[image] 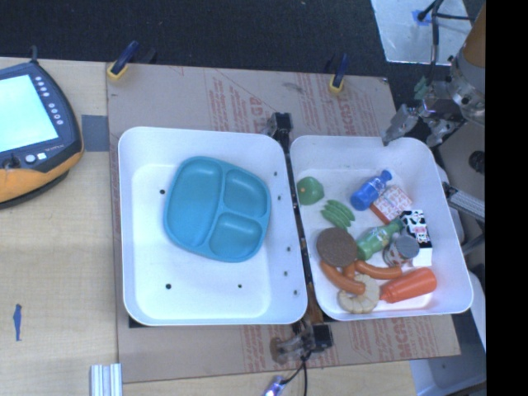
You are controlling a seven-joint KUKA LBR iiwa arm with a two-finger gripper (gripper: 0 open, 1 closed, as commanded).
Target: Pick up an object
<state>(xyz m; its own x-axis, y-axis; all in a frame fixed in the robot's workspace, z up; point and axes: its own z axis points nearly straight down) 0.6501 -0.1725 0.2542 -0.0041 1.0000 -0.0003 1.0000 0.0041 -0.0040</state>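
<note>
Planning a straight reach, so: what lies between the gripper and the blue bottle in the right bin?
In the camera view, the stretch from the gripper to the blue bottle crosses the right bin rim and bare white floor; no object lies there.

Legible text, as I see it from my station: none. Red printed marks run across the brown cardboard sheet (pixel 247 97) under the bins, too blurred to read. The black-and-white carton (pixel 417 228) bears a pattern, no readable lettering.
</note>
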